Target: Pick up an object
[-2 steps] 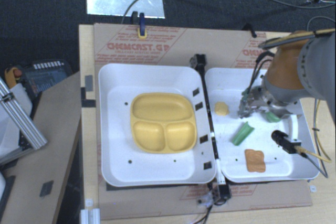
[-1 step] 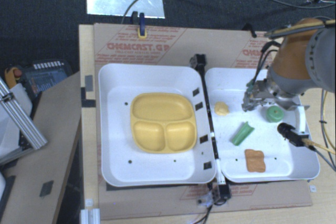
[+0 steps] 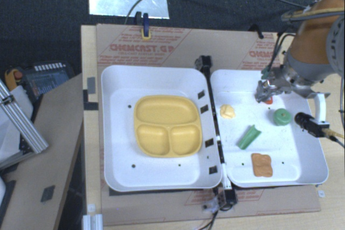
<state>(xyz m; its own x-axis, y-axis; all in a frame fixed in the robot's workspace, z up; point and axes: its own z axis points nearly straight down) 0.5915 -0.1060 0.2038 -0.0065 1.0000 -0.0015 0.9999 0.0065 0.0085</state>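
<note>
Approach step: gripper (image 3: 264, 95) was low at the right bin's (image 3: 310, 169) back edge, finger state couldn't tell, over something small and red (image 3: 269, 100); next move probably needed a clean close and lift.

The robot arm (image 3: 318, 35) is big and round. It has a wide orange band (image 3: 318, 29) up high and a smooth grey part under it. Thin dark cables (image 3: 277, 54) run down its left side. At the bottom sits a small grey metal gripper (image 3: 264, 95) with a bit of red by it. A black, tube-shaped part (image 3: 307, 124) sticks out on a white bracket (image 3: 322, 107).
</note>
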